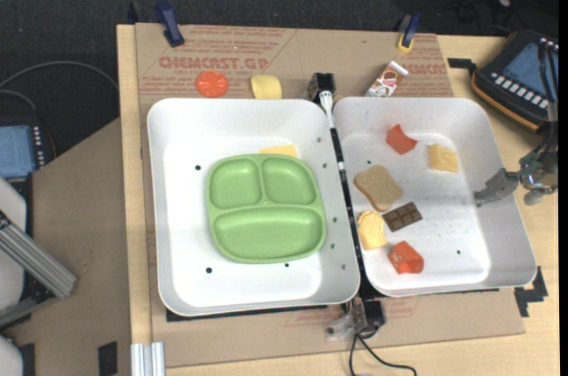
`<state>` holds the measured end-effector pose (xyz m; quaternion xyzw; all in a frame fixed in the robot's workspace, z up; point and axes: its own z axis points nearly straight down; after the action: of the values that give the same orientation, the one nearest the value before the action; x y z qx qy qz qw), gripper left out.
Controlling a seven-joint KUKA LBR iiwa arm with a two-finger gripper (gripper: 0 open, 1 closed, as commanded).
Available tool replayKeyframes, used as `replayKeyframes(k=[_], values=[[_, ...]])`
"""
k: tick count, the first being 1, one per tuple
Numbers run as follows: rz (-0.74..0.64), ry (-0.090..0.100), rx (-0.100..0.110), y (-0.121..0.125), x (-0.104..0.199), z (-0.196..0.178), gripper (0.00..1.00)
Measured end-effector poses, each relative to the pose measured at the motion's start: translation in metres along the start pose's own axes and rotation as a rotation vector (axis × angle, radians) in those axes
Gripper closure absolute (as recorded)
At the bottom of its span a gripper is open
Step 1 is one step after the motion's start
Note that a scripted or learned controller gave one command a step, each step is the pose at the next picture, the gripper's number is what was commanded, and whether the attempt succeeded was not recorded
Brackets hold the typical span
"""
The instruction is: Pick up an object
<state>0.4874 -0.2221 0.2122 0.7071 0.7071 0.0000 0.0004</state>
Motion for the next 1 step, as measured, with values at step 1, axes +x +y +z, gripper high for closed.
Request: replayKeyframes(k=[1], values=[[-0.008,0.0,-0.006,0.1118,0.0244,0.0101,0.0]])
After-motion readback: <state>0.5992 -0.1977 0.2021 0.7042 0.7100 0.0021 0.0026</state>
